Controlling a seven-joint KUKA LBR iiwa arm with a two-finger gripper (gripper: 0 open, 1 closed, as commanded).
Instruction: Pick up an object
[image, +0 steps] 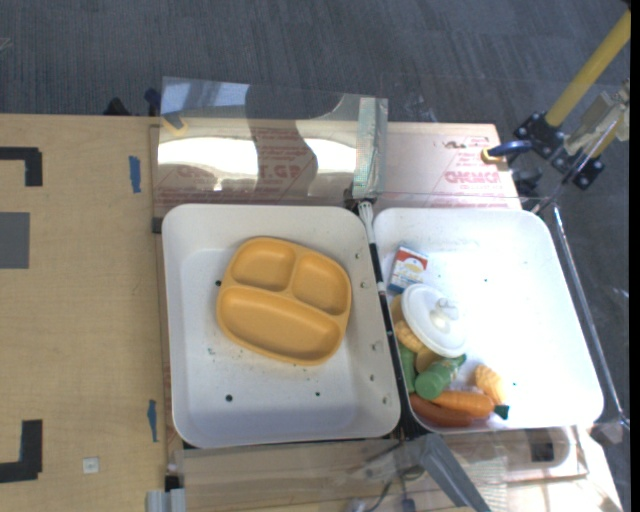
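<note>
The right bin (520, 300) holds a cluster of small objects along its left and front side. A small red, white and blue carton (407, 268) lies at the back of the cluster. A round white lid (433, 318) sits just in front of it, over some yellow pieces (406, 336). Nearer the front lie a green toy (434, 381), an orange carrot (462, 403) and a small orange-yellow piece (488, 379). A red item (436, 415) peeks out under the carrot at the bin's front wall.
The left bin (200, 390) bears a yellow three-compartment plate (285, 300). A clear plastic screen (270, 140) stands behind the bins. A yellow pole with a black clamp (560, 130) is at the top right. The wooden bench (70, 300) extends left.
</note>
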